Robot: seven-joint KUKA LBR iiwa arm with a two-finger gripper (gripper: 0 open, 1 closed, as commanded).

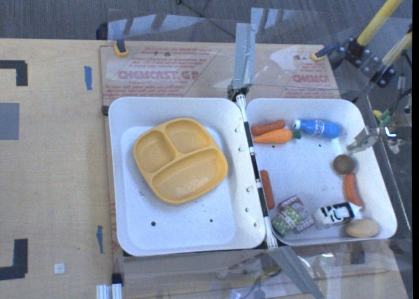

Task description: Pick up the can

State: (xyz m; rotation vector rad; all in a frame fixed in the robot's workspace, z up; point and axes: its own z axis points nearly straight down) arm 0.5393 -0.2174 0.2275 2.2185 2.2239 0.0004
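The can (292, 216) lies on its side at the front left of the right bin (308, 176). It has a silvery end facing the bin's front corner and a label with green and red patches. Nothing rests on top of it. A red sausage (266, 188) lies just behind it along the bin's left wall, and a white and black cow-patterned toy (339, 213) sits a short way to its right.
The right bin also holds two carrots (272, 136), a blue bottle (317, 127), a brown ball (342, 163), a second sausage (352, 190) and a tan potato-like lump (362, 228). A yellow divided plate (181, 160) lies in the left bin (131, 226).
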